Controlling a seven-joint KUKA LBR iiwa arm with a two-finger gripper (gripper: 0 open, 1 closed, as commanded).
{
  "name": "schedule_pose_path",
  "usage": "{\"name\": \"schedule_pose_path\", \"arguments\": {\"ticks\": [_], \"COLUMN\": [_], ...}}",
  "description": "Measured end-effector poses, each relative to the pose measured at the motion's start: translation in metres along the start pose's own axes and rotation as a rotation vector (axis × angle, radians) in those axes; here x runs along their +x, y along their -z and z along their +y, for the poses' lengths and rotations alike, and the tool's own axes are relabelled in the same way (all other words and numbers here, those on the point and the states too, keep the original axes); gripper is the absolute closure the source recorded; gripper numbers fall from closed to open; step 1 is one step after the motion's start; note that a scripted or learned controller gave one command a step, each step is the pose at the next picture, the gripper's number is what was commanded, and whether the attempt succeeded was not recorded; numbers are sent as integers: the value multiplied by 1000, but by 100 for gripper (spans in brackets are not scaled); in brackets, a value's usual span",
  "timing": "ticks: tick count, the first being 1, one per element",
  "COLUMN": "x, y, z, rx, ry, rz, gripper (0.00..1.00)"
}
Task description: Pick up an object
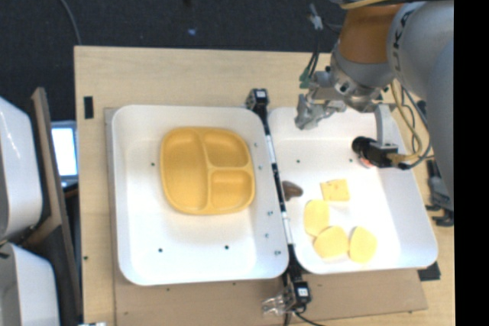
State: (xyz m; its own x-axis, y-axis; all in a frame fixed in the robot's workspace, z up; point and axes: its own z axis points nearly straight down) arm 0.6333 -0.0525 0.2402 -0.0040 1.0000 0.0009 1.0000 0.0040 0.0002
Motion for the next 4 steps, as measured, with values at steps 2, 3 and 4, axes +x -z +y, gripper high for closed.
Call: {"name": "schedule_pose_path", "arguments": {"ticks": [2,3,4], "x": [87,133,131], "y": [-4,-12,-11], "z": [23,43,43], "rx": [-1,0,-1], "ry": [-1,-2,-4], "rz": [0,-1,-1], "gripper": [100,100,0]}}
